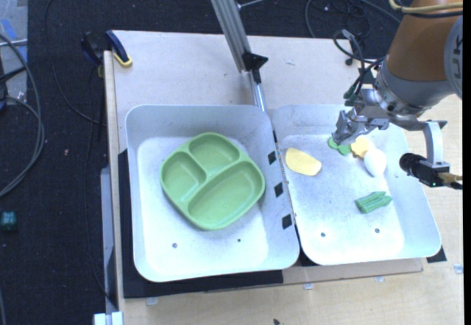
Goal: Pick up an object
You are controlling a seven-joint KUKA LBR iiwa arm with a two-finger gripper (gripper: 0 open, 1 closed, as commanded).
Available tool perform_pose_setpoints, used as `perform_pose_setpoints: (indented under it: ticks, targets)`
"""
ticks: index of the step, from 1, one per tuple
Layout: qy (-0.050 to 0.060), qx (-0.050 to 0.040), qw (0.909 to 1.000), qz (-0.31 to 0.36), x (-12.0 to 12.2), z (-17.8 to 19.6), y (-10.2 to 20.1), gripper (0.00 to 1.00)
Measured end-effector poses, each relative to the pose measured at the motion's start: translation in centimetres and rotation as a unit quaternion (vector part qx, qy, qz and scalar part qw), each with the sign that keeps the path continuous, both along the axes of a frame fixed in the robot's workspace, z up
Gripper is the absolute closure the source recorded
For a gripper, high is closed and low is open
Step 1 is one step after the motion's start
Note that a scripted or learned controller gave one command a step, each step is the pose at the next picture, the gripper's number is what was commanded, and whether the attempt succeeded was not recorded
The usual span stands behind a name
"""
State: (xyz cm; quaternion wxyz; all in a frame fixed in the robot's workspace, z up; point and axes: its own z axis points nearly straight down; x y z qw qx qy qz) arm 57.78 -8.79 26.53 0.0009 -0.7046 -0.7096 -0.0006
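My gripper (346, 136) is low in the right bin (346, 235), at its far side. Its tips are down on a small green piece (340, 145) lying next to a small yellow object (360, 147). A white egg-shaped object (375, 162) lies just right of these. A larger yellow object (302, 162) rests to the left of the gripper, apart from it. Nearer the front right of the bin is a green block (373, 202). Nothing visibly sits between the fingers.
The left bin (147, 243) holds a green divided plate (213, 180). A metal pole (229, 11) slants down from the top to the bins' shared edge. The arm's grey body and orange band (430, 18) hang over the right bin's far right corner.
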Motion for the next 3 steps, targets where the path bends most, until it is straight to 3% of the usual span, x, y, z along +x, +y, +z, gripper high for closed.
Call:
perform_pose_setpoints:
  ticks: [3]
  targets:
    - [0.001, -0.0004, 1.0000, 0.000, -3.4, -1.4, 13.5, 1.00]
